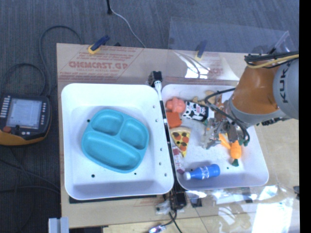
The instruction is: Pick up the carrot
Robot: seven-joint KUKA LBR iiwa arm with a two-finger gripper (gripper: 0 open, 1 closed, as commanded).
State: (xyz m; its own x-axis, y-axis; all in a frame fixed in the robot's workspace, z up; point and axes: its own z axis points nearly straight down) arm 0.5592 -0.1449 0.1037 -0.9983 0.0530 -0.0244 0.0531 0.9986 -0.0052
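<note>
The carrot (234, 149) is orange with a green stub end and lies on the floor of the right bin (257, 176), near its right wall. My gripper (227, 137) is lowered over the carrot's upper end, under the orange wrist band. One finger (212, 139) shows left of the carrot and another on its right, so the gripper looks open and astride the carrot's upper end. The wrist hides the top of the carrot.
The right bin also holds a blue bottle (203, 172) at the front, a pizza slice (181, 139), a cow-patterned carton (196, 111) and red-orange toys (174, 106) at the back left. A blue divided plate (116, 139) sits in the left bin (73, 178).
</note>
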